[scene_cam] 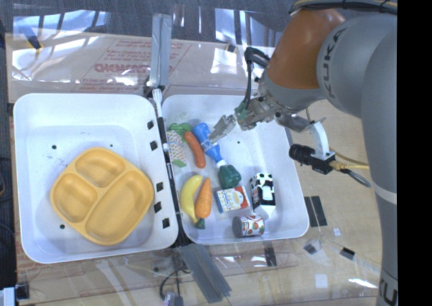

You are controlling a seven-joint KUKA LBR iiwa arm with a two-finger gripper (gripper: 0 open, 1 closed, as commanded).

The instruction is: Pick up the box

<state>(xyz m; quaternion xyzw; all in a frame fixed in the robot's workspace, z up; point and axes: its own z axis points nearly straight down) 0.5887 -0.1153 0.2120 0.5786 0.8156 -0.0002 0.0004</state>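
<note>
Bench (81, 61) w/ two white bins: left bin (27, 163), right bin (287, 183).

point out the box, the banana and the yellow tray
box (231, 198): camera view, on its red and white front face
banana (190, 194): camera view, on the middle of its yellow curve
yellow tray (101, 194): camera view, on the ridge between its compartments
</note>
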